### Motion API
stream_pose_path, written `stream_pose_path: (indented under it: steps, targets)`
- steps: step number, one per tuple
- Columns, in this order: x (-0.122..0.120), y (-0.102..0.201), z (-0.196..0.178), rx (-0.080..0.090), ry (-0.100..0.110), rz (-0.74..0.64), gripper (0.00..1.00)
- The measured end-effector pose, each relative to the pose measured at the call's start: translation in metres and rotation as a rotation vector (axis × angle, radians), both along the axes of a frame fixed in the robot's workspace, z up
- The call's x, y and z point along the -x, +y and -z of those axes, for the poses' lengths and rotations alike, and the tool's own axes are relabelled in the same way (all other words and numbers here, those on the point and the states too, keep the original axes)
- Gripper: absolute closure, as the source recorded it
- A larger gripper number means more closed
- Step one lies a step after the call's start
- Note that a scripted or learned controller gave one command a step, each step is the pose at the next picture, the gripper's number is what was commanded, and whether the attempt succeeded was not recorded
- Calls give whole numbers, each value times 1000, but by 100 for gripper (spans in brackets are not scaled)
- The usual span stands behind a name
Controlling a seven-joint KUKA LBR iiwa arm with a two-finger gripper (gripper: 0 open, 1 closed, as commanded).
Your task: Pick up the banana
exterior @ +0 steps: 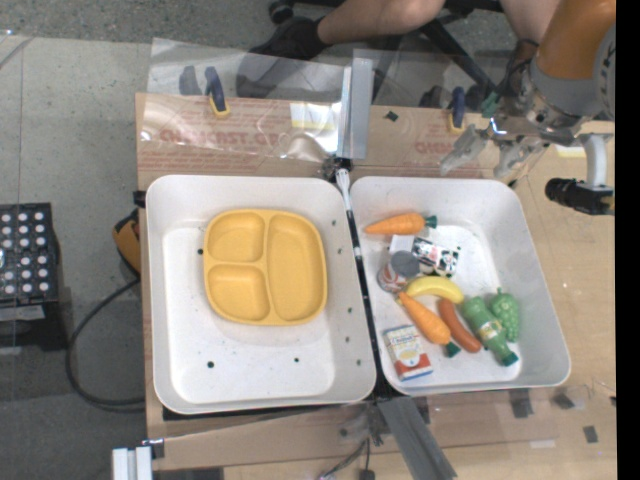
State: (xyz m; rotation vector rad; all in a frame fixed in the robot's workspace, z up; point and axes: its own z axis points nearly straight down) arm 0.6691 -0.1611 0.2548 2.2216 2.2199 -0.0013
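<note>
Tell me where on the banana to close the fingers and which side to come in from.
Grip the banana across its middle, coming straight down from above. It lies flat, curved, with its long axis running left-right. The carrot crowds its lower left end and the grey piece its upper left, so the mid-to-right stretch probably offers the most finger room. The gripper hangs above the bin's far rim.

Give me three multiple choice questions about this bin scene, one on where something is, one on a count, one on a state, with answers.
1. Where does the banana lie?
A. in the right bin
B. on the yellow tray
C. on the floor

2. How many compartments has the yellow tray?
A. two
B. three
C. five

3. What is the state of the gripper?
A. holding the banana
B. holding a carrot
C. holding nothing, above the right bin's far edge

Answers:
1 A, it rests among the toys in the right bin.
2 B, two small sections and one long one.
3 C, nothing sits between its fingers.
</note>
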Motion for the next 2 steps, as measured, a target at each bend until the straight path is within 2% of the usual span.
stream_pose_path:
  steps: [1,2]
  targets:
    - [81,3,91,0,3,56,0]
    - [109,4,162,-1,0,0,0]
